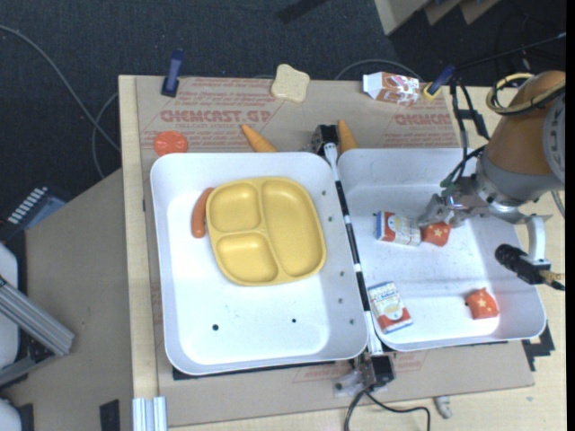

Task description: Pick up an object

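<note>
Right bin (503, 164) | fingers (442, 212) state unclear | red object (436, 233) just below

Bright, even overhead light; slightly soft focus

- We see open floor in the right bin (503, 164) between the small carton (390, 305) and the red piece (482, 303).
- The yellow tray (266, 230) crowds the left bin (171, 241).
</note>
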